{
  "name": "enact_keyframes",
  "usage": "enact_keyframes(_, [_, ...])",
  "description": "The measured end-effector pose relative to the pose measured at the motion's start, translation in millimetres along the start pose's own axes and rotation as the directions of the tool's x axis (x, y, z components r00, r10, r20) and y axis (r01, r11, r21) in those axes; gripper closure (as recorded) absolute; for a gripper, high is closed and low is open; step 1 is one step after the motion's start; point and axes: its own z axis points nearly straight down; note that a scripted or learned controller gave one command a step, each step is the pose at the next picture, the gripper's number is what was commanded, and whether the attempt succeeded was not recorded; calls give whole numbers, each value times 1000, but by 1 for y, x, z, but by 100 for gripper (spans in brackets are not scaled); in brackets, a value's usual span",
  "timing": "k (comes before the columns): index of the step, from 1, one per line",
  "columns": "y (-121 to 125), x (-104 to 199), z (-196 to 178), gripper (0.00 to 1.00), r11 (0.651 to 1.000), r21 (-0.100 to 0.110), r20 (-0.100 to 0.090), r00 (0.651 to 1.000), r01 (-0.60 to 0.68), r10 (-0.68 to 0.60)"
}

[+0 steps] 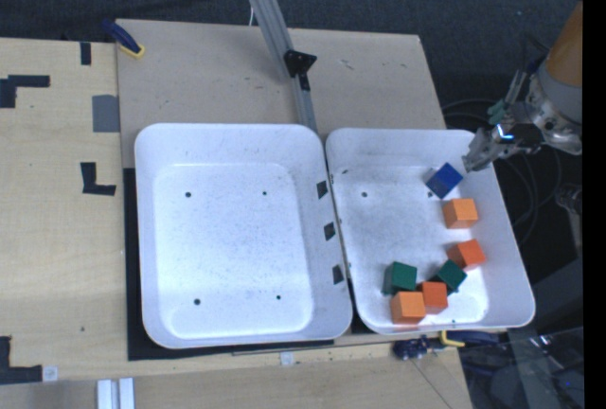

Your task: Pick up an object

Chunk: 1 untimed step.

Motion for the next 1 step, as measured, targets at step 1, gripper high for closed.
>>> enact_keyframes(1, [-15, 43, 5, 100, 1000, 6, -2, 1000, 2, -2])
